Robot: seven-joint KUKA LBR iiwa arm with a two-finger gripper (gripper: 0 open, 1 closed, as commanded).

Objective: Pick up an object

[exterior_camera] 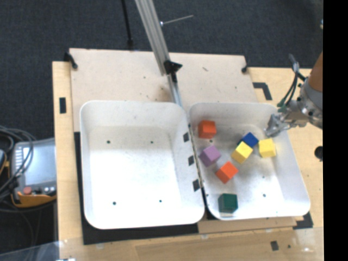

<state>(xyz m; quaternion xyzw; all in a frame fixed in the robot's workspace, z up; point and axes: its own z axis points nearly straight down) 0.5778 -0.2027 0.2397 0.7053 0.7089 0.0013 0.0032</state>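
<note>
The right bin (288, 192) holds several small blocks: an orange cube (206, 128), a purple cube (210, 155), a second orange cube (227, 172), a blue cube (250, 140), two yellow cubes (242, 151) (267, 148) and a dark green cube (228, 203). My gripper (273, 126) hangs at the bin's upper right, just above and right of the blue cube and the right-hand yellow cube. No block shows between its fingers.
The left bin (92, 145) lies beside the right one. A slanted aluminium rail (155, 34) runs down to the gap between the bins. A control pendant (32, 173) and cables sit off the bench to the left.
</note>
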